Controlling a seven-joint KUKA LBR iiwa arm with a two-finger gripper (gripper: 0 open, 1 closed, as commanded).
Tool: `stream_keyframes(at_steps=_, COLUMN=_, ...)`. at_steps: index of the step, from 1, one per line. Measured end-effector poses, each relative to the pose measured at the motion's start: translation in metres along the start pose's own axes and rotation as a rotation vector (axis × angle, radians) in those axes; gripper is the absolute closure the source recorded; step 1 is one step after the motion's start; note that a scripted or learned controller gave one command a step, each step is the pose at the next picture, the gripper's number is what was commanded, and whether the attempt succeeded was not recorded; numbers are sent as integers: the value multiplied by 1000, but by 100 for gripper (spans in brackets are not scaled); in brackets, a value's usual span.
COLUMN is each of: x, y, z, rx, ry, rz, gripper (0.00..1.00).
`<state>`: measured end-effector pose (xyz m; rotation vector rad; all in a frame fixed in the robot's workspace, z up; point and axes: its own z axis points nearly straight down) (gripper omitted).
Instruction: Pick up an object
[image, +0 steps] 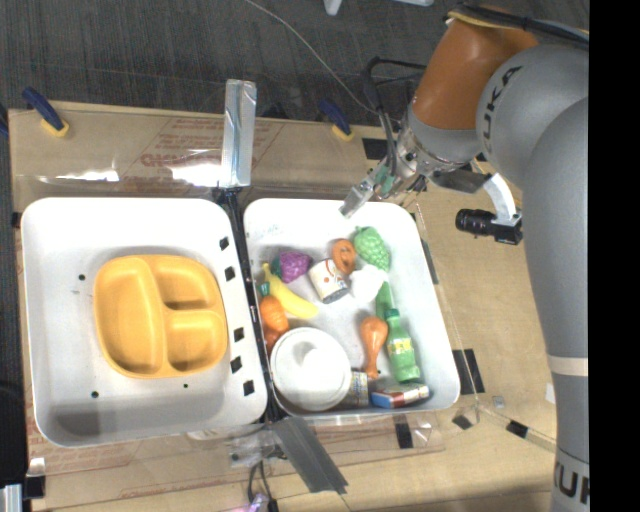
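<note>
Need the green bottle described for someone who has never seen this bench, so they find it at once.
Look in the right bin, the one crowded with toy food, and go to its right wall. The green bottle lies there lengthwise, cap toward the far end, beside an orange-brown drumstick. Unlike the bumpy green grapes farther back, it is smooth, slim and carries a yellow label.
</note>
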<state>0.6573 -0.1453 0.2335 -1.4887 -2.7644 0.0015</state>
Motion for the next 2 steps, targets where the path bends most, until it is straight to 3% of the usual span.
stream_keyframes(at_steps=1, x=-30, y=-20, z=66, rx=1, ry=0, rz=-299, gripper=100)
stream_keyframes(at_steps=2, x=51, y=-70, z=-7, rx=-3, ry=-4, rz=-43, gripper=100)
